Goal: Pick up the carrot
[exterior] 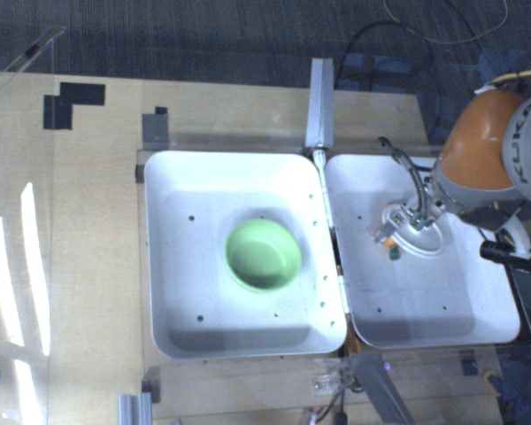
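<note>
The gripper (412, 230) hangs low over the middle of the right bin (442, 317), seen from above as a round grey-white flange. A small piece of orange with a green tip, the carrot (393, 250), peeks out at the gripper's lower left edge. Most of the carrot lies hidden beneath the gripper. Whether it is held or just lies on the bin floor cannot be told. The arm's orange band (482, 140) rises toward the right.
A green bowl (264, 253) sits in the middle of the left bin (186, 308). A metal divider rail (332, 237) runs between the two bins. Cables (407, 171) loop along the arm above the right bin.
</note>
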`<state>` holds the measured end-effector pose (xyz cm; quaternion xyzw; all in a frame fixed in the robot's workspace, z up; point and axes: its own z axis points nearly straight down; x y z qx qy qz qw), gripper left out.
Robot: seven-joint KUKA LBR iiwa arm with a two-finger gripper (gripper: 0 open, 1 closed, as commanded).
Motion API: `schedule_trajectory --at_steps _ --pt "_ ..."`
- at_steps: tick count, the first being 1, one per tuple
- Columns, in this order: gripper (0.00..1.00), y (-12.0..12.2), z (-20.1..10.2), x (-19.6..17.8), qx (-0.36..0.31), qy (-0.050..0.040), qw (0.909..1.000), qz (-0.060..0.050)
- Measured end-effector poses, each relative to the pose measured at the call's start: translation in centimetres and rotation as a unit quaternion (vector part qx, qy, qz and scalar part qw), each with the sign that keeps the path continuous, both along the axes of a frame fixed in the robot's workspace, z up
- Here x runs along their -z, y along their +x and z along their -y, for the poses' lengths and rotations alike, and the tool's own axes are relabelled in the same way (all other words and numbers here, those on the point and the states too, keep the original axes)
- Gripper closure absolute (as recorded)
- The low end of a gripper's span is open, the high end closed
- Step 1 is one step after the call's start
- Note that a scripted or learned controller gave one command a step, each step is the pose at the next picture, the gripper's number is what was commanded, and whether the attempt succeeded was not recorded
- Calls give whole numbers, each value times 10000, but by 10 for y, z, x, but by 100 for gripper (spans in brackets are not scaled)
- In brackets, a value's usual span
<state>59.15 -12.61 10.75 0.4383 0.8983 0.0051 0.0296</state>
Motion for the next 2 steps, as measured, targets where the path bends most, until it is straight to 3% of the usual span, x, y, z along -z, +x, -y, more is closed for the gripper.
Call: schedule_trajectory --at_steps 1,2 --pt "100 9 1 -24 -1 -32 9999 167" --pt "100 12 -43 -111 61 81 9997 -230"
